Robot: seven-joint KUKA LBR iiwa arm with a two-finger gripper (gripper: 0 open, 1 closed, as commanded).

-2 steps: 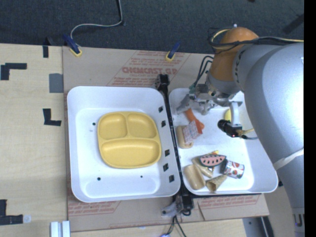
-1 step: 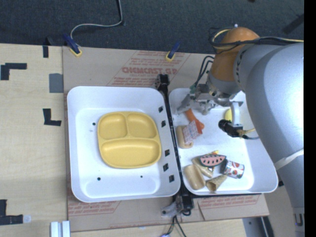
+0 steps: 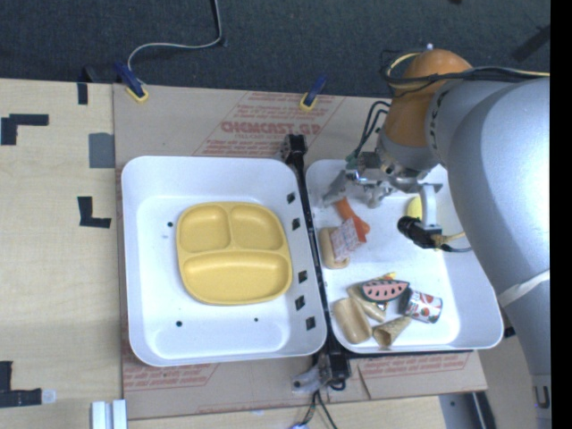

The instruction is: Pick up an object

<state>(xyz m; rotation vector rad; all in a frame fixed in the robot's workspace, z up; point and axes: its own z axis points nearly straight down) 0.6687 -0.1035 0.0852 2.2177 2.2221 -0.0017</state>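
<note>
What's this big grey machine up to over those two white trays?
It is a robot arm trying to pick up a toy. Its gripper hangs over the right bin, just above an orange carrot-like piece. Nothing is visibly held yet. Lower in that bin lie a watermelon slice, a small can and bread-like pieces. The left bin holds a yellow divided plate.

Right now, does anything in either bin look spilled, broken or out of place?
Nothing damaged. The toy food lies jumbled in the right bin, the watermelon slice piled on the bread pieces. The yellow divided plate sits flat in the left bin.
</note>
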